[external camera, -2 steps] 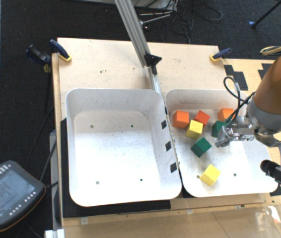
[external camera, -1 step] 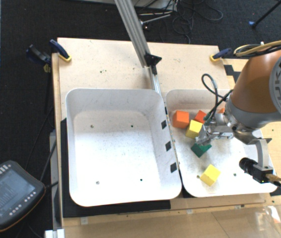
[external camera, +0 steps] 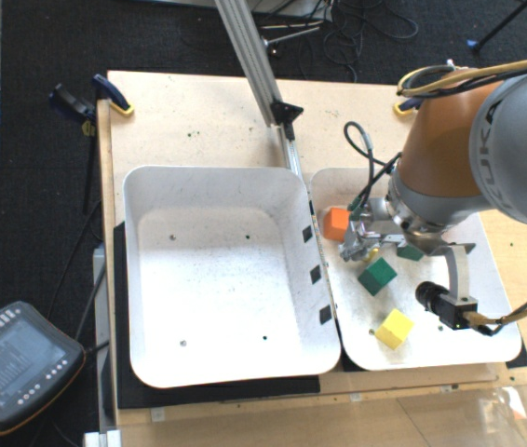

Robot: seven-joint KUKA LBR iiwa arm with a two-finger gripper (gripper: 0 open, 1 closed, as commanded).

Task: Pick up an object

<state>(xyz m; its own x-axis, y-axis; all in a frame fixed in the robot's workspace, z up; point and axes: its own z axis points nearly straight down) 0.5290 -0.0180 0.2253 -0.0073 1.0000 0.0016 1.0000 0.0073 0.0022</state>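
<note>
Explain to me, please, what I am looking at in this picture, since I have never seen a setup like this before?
This is one picture from a fixed camera above a workbench, looking down at a slant. The large grey and orange shape on the right is a robot arm. At its end is a claw for grasping things, which sits low over the right bin; from this angle I cannot tell whether it is open or shut, or whether it holds anything.

The wooden bench carries two shallow white bins side by side. The right bin contains three small blocks: an orange block just beside the claw, a green block a little nearer the camera, and a yellow block nearest the front. The left bin lies beside it. The arm's job is simply to pick up one object.
</note>
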